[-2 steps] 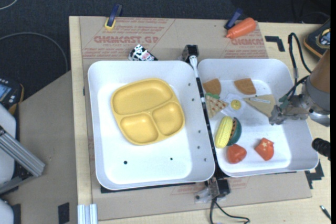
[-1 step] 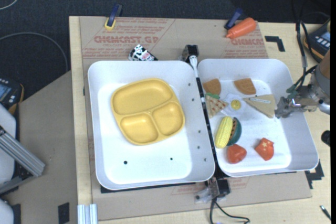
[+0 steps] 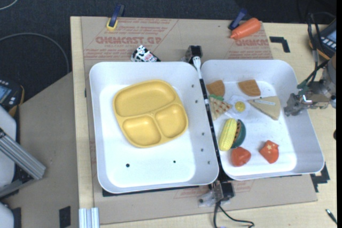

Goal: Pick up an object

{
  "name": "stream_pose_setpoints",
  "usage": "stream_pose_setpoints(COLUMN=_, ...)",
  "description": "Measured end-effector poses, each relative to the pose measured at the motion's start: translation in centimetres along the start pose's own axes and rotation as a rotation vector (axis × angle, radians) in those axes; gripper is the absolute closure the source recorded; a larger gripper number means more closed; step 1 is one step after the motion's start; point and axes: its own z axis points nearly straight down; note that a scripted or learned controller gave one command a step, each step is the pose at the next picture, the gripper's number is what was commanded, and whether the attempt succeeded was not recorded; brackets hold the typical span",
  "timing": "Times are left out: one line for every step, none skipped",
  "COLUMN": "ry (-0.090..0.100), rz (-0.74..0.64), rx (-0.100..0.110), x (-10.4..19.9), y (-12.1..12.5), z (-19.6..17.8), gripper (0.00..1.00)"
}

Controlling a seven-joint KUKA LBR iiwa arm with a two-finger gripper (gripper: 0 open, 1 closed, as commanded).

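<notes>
the hand (image 3: 295, 105) sits at the right edge of the right bin (image 3: 309, 136), near the cheese wedge (image 3: 266, 108). i cannot tell if it is open or closed. a yellow tray (image 3: 150, 113) lies in the left bin (image 3: 101, 115).

A yellow divided plate (image 3: 150, 113) lies in the left bin (image 3: 101, 131); toy food fills the right bin (image 3: 299, 136), with the tool (image 3: 295, 104) at its right rim.
</notes>
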Motion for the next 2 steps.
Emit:
stream_pose_setpoints(ry=0.003, rz=-0.005, rx=0.001, x=5.4, y=1.7, z=-0.8, gripper=1.0)
stream_pose_setpoints(ry=0.005, rz=-0.005, rx=0.004, x=10.9, y=1.9, z=-1.3, gripper=1.0)
